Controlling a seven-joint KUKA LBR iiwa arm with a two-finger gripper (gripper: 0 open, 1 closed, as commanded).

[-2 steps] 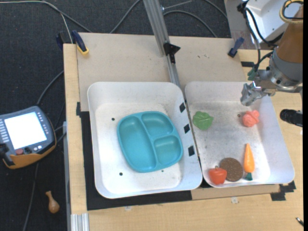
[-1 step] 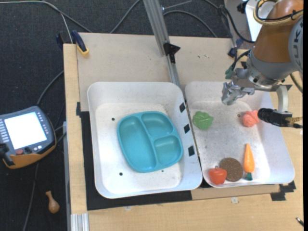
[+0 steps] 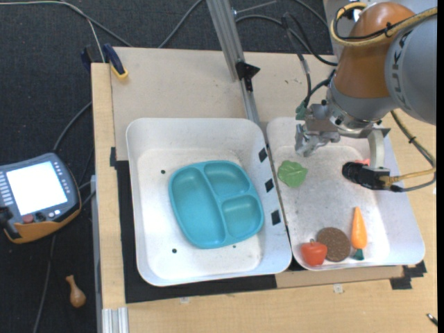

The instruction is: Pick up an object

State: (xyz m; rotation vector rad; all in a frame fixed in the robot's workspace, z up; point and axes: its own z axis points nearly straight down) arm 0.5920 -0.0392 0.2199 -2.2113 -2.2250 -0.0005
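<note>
My gripper (image 3: 306, 146) hangs over the back of the right bin (image 3: 409, 229), just above and right of a green leafy piece (image 3: 292, 173) that lies near the bin's left wall. Nothing shows between its fingers. At the bin's front lie an orange carrot (image 3: 358, 229), a brown round disc (image 3: 334, 243) and a red tomato-like piece (image 3: 313, 253). A small dark green bit (image 3: 357, 254) peeks out beside the disc.
The left bin (image 3: 149, 255) holds a teal divided tray (image 3: 216, 202). A metal pole (image 3: 229, 40) rises between the bins at the back. A teach pendant (image 3: 35, 194) lies off the bench at the left, and a small wooden peg (image 3: 74, 291) below it.
</note>
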